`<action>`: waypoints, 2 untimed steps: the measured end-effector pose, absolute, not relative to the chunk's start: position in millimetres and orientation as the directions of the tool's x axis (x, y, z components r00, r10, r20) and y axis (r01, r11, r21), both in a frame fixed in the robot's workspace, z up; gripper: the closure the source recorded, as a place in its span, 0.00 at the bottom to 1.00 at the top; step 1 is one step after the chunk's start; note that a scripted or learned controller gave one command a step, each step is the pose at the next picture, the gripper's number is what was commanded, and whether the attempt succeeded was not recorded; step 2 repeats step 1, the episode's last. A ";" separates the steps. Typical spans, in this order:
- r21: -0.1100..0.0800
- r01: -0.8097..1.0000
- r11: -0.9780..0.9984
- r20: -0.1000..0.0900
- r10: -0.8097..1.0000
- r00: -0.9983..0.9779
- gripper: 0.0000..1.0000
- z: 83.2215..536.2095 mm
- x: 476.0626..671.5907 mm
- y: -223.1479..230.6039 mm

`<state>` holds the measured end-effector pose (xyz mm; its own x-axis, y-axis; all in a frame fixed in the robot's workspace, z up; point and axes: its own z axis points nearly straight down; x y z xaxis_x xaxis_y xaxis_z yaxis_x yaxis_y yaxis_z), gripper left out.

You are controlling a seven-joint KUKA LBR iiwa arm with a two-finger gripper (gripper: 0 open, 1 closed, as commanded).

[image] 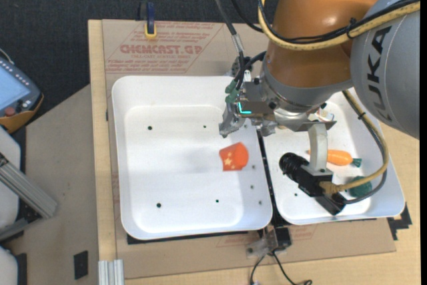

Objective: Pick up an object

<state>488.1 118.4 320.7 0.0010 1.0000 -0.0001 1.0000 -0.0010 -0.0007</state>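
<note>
Camera view, from above the bench: the gripper (231,129) hangs low over the right-hand part of the left bin (119,118), close to the wall it shares with the right bin (395,185). Whether the gripper is open or closed cannot be told, as the wrist housing masks it from this angle. Nothing is seen held in it. The nearest candidate is a small orange-red piece (233,157), lying on the bin floor just below and in front of the gripper, apart from it and near the dividing wall. It bears a pale yellow mark on its top face. Assessment: the piece looks light, probably a moulded plastic or foam toy, rounded on one side with a flatter edge on the other. Its surface is likely smooth, so a shallow pinch could slip off. Recommended hold is across its narrow middle, from straight above, low on the body. An orange carrot-like item (337,157) lies in the right bin, well apart.
</note>
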 end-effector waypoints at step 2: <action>0.004 1.000 -0.002 0.000 1.000 0.002 0.00 368.0 479.5 83.2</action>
